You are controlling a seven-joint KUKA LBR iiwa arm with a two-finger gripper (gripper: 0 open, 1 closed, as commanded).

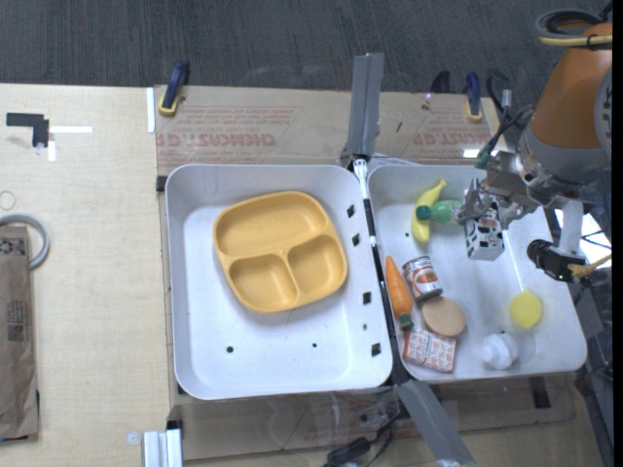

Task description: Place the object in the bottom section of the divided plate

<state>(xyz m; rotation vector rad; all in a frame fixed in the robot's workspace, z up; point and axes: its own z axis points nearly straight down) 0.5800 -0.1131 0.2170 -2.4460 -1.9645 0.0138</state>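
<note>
Two shallow white bins side by side: left bin (195, 358) with the yellow divided plate (280, 251), right bin (560, 353) with the loose items. One arm, reaching in from the right, orange band above the wrist. Gripper (484, 224) over the upper middle of the right bin, pointing down. Fingers hard to read at this slant; a whitish block at the tip could be the finger housing or a held item. Cannot tell how far open, nor whether anything is gripped.

Task object not named. Nearest candidates: banana (426, 210) with a green piece (443, 211) against it, just left of the gripper, long axis running upper right to lower left. Judged the likeliest target, no more than that.

Rest of right bin: carrot (397, 290) along the left wall, long axis near vertical; small can (422, 278) beside it; tan disc (443, 316); red-and-white packet (429, 349); lemon (527, 308); white item (498, 350) near the lower right.

Plate compartments all bare: one large at top, two smaller at bottom. Plate rotated slightly, so "bottom section" ambiguous between the two lower wells.

Key relation: plate well left of the gripper, across the divider between bins. Carry leftward and slightly down in view.
</note>
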